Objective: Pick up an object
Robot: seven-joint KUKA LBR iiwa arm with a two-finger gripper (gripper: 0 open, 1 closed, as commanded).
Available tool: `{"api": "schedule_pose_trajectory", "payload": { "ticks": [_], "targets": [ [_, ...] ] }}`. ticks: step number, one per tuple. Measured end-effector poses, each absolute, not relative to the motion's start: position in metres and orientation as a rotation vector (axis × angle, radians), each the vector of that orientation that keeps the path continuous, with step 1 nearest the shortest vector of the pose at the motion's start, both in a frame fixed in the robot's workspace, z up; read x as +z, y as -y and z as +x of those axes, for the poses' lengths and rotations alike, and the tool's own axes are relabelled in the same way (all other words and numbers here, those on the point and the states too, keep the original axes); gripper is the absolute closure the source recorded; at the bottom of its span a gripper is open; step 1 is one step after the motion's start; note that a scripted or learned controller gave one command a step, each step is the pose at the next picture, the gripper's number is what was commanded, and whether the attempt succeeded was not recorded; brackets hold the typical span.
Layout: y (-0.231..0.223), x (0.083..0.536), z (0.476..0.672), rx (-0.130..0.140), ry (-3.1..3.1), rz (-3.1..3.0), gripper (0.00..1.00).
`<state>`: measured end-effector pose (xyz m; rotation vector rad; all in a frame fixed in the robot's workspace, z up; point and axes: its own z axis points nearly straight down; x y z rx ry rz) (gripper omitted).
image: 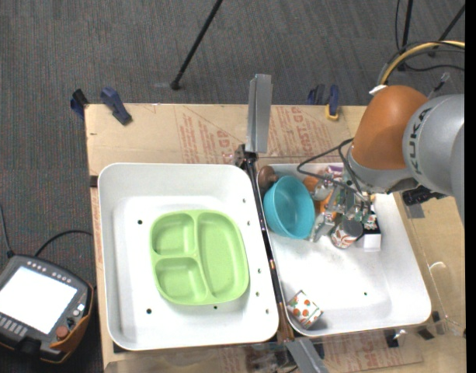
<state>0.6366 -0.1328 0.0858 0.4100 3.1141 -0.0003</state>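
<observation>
Down in the right bin (393,286), your gripper (342,210) is hanging low over a little pile of things by the far wall. You are looking at it from above, and the wrist and wires are covering it, so you cannot tell if it is open or closed, or if it is holding anything. Just to its left, a blue bowl (290,206) is lying tipped on its side, very close to it. Right below the gripper in your view, a small round cup (345,236) is sitting, with a white block (372,242) touching it on the right. Far from the gripper, toward the near left corner of the same bin, a small spotted box (304,309) is lying by itself. Well off to the gripper's left, in the left bin (121,193), a green plate (199,256) with three parts is lying flat
</observation>
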Motion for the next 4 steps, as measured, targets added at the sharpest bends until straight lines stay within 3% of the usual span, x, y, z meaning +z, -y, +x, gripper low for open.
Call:
{"api": "schedule_pose_trajectory", "payload": {
  "ticks": [1, 2, 3, 4],
  "targets": [
    [0.131, 0.094, 0.638, -0.006, -3.117, 0.398, 1.0],
    [0.031, 0.218, 0.589, 0.007, -3.097, 0.445, 1.0],
    [0.006, 0.238, 0.58, 0.001, -3.135, 0.2, 1.0],
    [0.037, 0.266, 0.604, 0.001, -3.139, -0.122, 1.0]
  ]
}}
